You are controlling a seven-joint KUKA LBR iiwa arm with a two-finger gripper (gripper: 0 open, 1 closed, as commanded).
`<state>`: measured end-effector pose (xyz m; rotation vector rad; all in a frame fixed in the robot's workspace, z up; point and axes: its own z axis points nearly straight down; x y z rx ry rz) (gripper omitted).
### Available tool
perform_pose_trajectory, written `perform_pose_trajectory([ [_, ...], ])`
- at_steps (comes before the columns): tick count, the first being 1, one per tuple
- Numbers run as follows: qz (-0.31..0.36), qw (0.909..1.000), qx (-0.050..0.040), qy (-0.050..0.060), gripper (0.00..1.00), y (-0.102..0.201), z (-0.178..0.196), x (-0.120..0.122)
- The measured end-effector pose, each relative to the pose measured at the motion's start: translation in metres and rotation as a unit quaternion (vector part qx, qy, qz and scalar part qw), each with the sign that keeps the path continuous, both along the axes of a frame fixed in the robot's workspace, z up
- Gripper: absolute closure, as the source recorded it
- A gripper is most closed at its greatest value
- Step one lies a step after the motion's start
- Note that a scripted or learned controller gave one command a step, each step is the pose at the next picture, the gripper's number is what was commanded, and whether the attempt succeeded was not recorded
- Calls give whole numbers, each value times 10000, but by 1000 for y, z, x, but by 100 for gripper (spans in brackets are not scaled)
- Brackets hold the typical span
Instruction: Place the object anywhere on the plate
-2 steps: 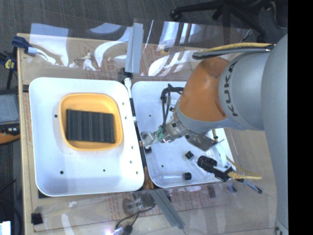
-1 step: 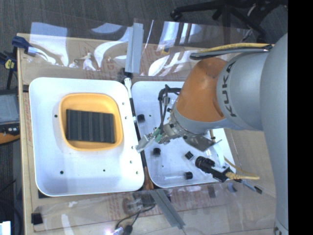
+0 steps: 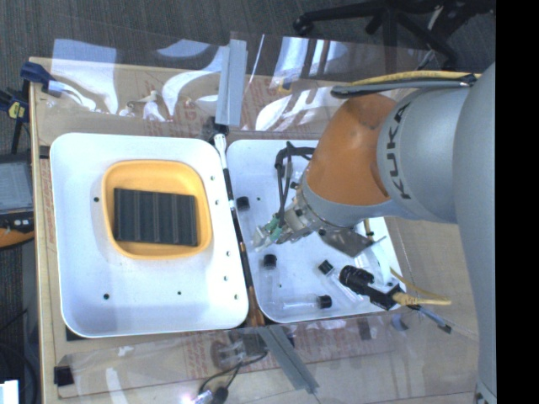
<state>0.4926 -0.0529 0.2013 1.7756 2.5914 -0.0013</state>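
Over the right bin, the claw reaches down to pick; I cannot tell its state. Next, carry something to the yellow plate.

You're looking down on a wooden surface sitting on dark grey carpet. Black office chair legs are poking in at the top. Clear plastic panels are catching glare along the far edge, and a blue clamp is gripping the left corner.
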Motion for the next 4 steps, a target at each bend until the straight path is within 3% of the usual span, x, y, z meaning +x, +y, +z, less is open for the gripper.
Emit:
perform_pose_trajectory([
  [1,0,10000,-1,0,0,0,0,0],
  [2,-63,10000,5,22,0,69,-11,-17],
  [3,-70,10000,3,14,0,128,-9,-8],
  [4,1556,9878,2,6,0,88,23,31],
])
